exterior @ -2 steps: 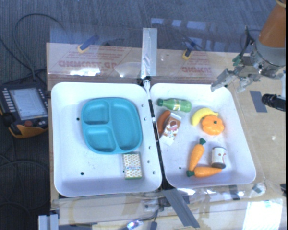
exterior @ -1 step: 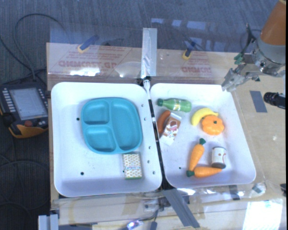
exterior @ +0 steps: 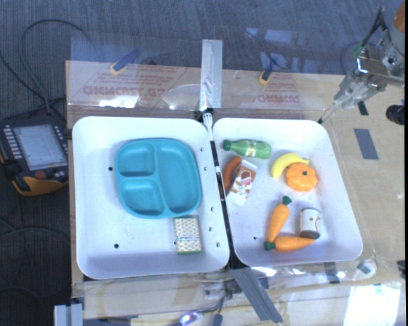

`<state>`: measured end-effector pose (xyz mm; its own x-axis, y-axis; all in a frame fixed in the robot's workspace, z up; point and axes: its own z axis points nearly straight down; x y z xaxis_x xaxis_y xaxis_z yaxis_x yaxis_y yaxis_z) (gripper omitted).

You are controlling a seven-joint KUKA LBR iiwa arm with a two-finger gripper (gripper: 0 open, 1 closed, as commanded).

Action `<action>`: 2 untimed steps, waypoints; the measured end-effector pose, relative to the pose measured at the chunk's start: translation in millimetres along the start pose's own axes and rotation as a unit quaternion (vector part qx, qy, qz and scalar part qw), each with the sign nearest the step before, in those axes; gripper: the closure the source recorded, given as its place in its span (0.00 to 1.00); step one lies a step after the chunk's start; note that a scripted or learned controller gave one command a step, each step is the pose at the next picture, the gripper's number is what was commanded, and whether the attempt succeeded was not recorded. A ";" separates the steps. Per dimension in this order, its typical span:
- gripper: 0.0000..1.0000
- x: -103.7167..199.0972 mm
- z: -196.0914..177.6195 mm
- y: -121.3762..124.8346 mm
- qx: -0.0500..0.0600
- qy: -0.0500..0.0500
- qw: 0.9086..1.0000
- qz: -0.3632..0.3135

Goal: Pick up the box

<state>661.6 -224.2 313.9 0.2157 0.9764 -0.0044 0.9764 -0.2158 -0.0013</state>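
The box [exterior: 188, 235] is small, with a green and white pattern, and lies flat near the front edge of the left bin [exterior: 95, 250], just in front of a blue divided plate [exterior: 156, 177]. My gripper [exterior: 350, 92] hangs at the top right, outside the bins, above the bench beyond the right bin's far right corner. It is far from the box and nothing shows in its grasp.
The right bin [exterior: 340, 182] holds a green bottle [exterior: 248, 148], a banana [exterior: 287, 161], an orange [exterior: 301, 177], two carrots [exterior: 279, 219], a small can [exterior: 310, 223] and a red and white packet [exterior: 241, 180]. A pendant [exterior: 30, 151] lies on the floor at left.
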 end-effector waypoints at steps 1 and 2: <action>1.00 -6.4 -40.5 -59.5 0.001 0.001 0.997 0.077; 1.00 -5.5 -95.2 -66.9 0.000 0.001 0.996 0.089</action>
<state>595.4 -214.7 409.2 0.3851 0.9229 -0.0029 0.9229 -0.3851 -0.0012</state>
